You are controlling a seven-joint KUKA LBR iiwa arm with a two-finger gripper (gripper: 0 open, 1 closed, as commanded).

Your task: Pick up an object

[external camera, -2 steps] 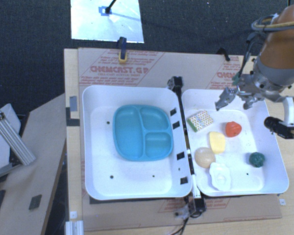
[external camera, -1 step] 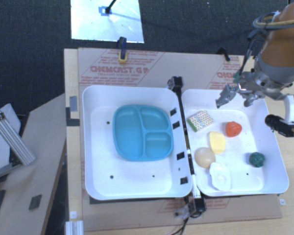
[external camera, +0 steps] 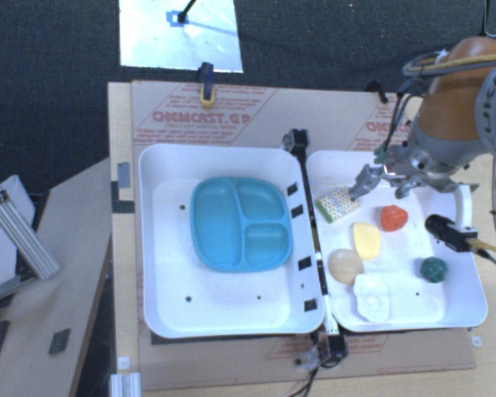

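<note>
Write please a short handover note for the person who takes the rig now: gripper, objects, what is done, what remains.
Gripper: over the right bin, near its back; nothing seen between the fingers.
Right bin: patterned block, red piece, yellow piece, tan round piece, white piece, dark green ball.
Left bin: blue divided tray.
Done: nothing lifted.
Left: grasp and lift one object.

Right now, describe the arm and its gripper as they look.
The arm is bulky and rounded: grey casing with an orange band above the wrist. Thin dark cables run along its left side. The gripper is small, of grey and silvery metal, with two slim fingers.
</note>
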